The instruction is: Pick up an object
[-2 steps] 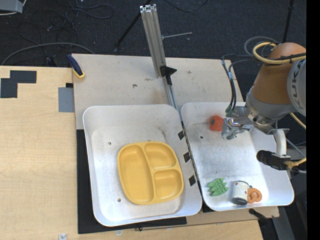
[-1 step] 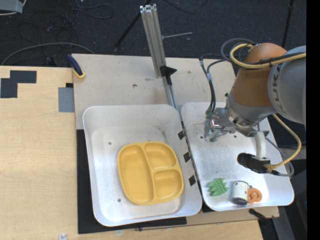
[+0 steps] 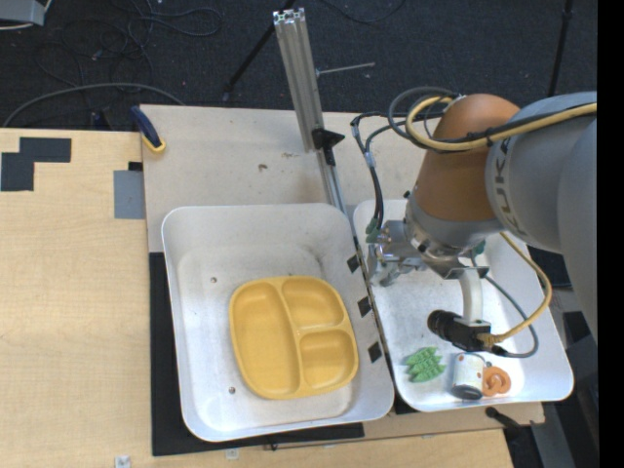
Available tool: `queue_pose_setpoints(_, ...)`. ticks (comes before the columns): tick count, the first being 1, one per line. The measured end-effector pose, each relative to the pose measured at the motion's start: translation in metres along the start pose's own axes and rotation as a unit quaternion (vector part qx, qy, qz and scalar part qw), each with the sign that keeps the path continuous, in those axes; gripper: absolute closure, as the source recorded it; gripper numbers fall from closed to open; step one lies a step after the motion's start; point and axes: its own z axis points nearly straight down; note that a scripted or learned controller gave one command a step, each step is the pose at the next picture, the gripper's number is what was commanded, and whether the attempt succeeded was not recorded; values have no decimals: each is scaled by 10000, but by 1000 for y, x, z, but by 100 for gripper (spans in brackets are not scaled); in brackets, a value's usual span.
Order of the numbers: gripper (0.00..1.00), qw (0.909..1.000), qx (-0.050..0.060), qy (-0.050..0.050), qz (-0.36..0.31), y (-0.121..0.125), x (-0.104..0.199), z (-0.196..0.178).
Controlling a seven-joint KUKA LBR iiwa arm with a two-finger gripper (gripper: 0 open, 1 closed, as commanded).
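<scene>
My gripper [image 3: 390,259] hangs under the orange-banded wrist, low over the left side of the right bin [image 3: 546,383], close to the wall between the two bins. I see nothing held in it. A small green leafy toy [image 3: 424,364] lies near that bin's front edge, well in front of the gripper. To the toy's right lies a grey-white cylinder [image 3: 466,375], with an orange ring-shaped piece [image 3: 496,382] touching it. The arm hides the back part of this bin.
A yellow divided plate [image 3: 292,334] lies in the left bin [image 3: 195,261], towards its front. A metal post [image 3: 302,86] rises slantwise behind the bins. The wooden bench top [image 3: 68,291] stretches away to the left.
</scene>
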Motion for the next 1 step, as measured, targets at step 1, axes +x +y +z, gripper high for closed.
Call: queue_pose_setpoints(1, 100, 10000, -1, 0, -2, -22, 42, -12)
